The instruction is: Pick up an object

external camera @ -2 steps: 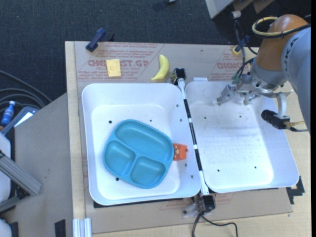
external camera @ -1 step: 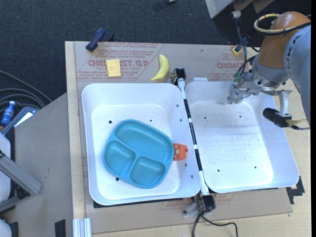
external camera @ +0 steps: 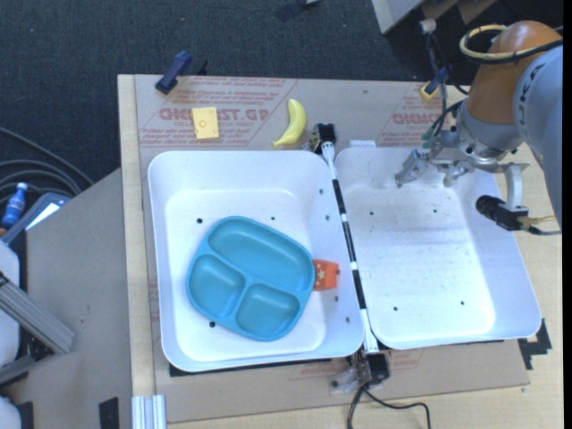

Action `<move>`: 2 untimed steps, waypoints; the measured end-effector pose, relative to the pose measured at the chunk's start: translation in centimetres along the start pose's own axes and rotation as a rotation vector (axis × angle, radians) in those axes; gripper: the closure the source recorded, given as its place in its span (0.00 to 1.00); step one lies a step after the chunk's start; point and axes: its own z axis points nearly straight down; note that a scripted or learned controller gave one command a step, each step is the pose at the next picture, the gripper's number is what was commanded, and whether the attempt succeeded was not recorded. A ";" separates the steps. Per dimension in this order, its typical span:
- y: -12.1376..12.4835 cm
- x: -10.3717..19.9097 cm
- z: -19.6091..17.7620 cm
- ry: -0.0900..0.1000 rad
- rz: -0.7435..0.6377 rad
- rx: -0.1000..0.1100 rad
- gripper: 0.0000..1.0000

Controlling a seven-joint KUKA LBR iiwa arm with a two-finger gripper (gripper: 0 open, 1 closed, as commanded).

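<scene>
Blue, and lying in the left bin [external camera: 170, 239], the divided plate [external camera: 250, 277] has a small orange object [external camera: 325, 275] touching its right edge. The hand [external camera: 431, 170] hovers over the far end of the right bin [external camera: 500, 293], fingers apart with nothing between them. Both objects lie across the divider, toward the near left of the hand, the orange one nearer. A banana [external camera: 290, 123] rests on the surface beyond the bins.

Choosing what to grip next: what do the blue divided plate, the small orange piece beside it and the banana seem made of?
Blue plate: likely moulded plastic, uniform colour, soft sheen. Orange piece: probably plastic or foam, too small to tell. Banana: looks like a plastic toy, evenly yellow and glossy, though possibly real.
</scene>
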 end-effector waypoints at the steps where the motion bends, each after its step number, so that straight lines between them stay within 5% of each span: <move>1: 0.1 0.0 -1.1 -0.001 0.000 -0.003 1.00; 2: 0.1 0.0 -1.0 -0.001 0.000 -0.003 0.00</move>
